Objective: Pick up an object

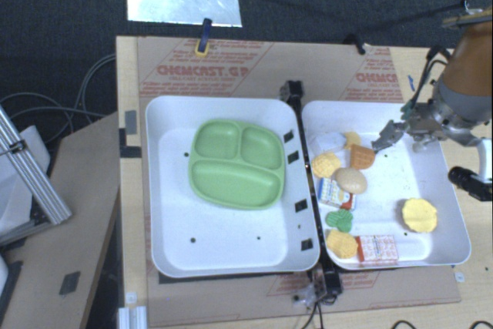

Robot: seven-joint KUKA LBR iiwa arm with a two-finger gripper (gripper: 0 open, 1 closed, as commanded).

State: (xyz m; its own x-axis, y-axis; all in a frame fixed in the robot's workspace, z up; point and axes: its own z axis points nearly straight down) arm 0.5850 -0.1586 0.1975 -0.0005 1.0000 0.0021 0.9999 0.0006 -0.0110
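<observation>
A single fixed camera looks down from above at a slant, set far enough back to take in the whole tabletop [231, 65] and both white bins [166, 189]. The arm [462, 81] enters from the frame's right.

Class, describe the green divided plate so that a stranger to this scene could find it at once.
Look at the left white bin. The green plate lies in its middle, alone there. Unlike the small food items crowding the right bin, it is large, pale green and split into three compartments.
</observation>
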